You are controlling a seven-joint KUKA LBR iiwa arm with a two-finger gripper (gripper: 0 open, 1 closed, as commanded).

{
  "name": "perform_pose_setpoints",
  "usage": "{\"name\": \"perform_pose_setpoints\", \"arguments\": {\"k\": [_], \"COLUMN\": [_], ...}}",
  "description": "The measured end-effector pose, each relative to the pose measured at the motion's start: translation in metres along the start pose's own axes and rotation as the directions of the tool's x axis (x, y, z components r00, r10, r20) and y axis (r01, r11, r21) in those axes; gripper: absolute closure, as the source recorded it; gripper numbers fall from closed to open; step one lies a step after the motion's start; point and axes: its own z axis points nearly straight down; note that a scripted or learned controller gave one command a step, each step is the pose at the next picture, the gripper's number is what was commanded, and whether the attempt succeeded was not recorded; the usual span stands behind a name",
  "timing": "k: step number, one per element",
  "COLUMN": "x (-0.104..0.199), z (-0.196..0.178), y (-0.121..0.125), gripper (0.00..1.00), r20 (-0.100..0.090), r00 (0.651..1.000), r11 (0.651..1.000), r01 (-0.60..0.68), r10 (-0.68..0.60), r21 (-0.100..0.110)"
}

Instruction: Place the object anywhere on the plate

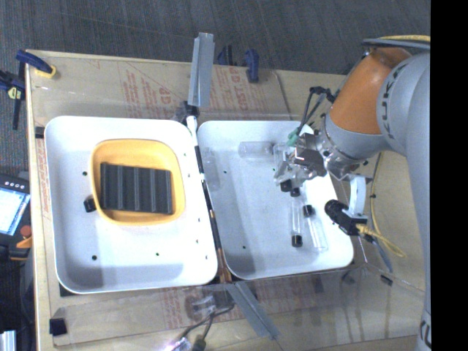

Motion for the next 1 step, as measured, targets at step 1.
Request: {"name": "perform_pose_setpoints", "arguments": {"k": [1], "x": [0.0719], "z": [-0.0036], "y": [0.0088], "gripper": [1.0], "r20": [0.003], "r00": [0.991], "r11": [0.991], "r01": [0.134], "r10": [-0.134], "r21": [-0.006]}}
